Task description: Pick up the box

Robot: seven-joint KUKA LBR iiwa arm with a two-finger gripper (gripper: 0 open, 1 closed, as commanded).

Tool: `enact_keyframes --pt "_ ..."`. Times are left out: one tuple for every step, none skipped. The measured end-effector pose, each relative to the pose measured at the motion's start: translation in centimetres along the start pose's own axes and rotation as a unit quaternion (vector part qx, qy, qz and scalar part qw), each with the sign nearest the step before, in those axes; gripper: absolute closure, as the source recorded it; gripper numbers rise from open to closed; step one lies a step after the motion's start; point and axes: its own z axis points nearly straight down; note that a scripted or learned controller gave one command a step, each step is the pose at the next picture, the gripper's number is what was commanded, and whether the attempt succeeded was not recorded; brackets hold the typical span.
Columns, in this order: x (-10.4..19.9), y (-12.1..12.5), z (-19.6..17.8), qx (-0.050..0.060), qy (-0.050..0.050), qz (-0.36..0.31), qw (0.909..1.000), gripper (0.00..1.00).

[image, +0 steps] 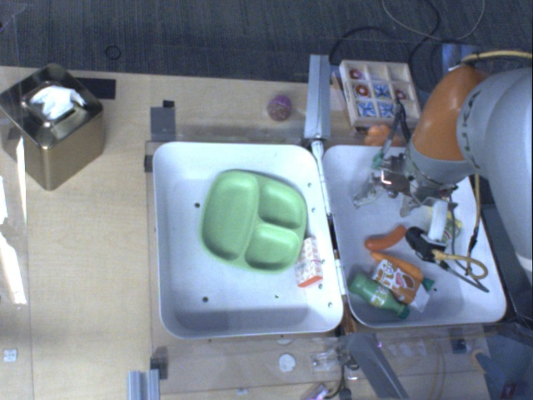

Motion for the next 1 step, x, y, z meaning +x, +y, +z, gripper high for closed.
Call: enact_keyframes --pt "5.29 -4.11 -7.35 -0.004 0.000 -0.139 0.9903 0.00"
